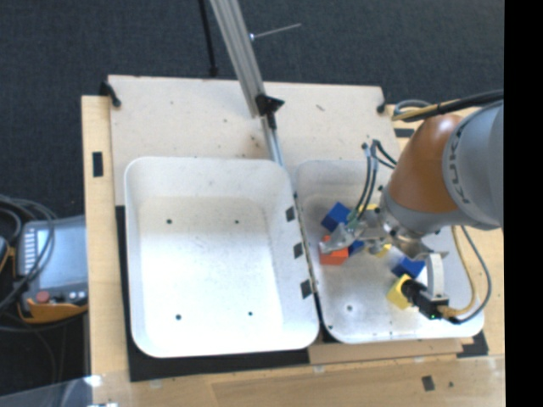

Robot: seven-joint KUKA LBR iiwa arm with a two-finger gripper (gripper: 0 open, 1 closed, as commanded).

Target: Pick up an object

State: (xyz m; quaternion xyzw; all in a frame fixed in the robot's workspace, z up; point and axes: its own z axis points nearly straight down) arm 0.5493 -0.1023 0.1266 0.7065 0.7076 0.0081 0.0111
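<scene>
Blocks (337, 234), blue and orange, clustered

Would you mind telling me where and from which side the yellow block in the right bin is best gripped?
I would take the yellow block from straight above, across its narrow sides. It lies low on the floor of the right bin, with bare floor on its left. A black part of the arm's gear touches its right side, and a blue block sits just above it in the picture, so the left approach looks freer.
</scene>
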